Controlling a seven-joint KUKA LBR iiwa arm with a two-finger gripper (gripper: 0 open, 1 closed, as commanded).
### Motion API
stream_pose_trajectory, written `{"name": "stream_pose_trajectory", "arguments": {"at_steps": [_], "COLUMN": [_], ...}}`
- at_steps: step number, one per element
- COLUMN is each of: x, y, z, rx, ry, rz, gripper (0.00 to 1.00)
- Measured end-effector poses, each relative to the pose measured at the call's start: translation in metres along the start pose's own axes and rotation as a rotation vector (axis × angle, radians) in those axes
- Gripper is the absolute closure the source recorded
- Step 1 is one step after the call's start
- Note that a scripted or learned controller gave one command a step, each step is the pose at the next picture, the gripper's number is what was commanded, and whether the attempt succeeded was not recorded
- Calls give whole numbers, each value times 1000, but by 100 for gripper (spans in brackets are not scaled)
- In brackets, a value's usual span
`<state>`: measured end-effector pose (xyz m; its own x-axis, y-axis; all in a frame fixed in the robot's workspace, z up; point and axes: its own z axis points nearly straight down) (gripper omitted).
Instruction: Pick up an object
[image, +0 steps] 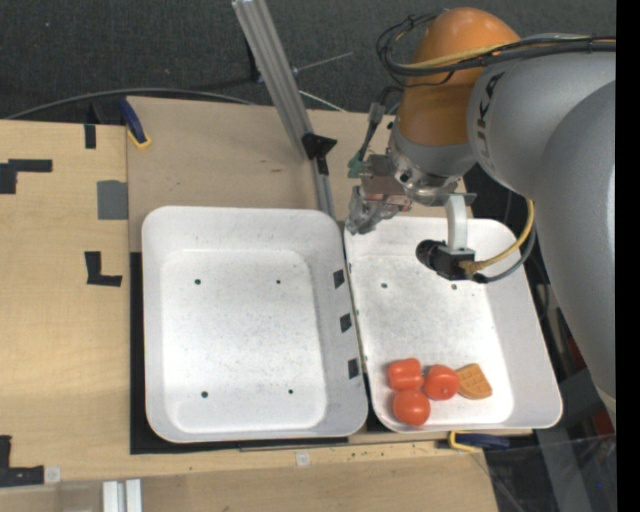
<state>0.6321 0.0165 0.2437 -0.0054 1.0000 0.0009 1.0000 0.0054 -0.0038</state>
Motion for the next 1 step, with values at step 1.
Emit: {"name": "stream_pose_trajectory", "arguments": {"at_steps": [1], "x": [44], "y": [-27], "z": [14], "rx": [1], "ry": [0], "rz": [0], "gripper": [100]}}
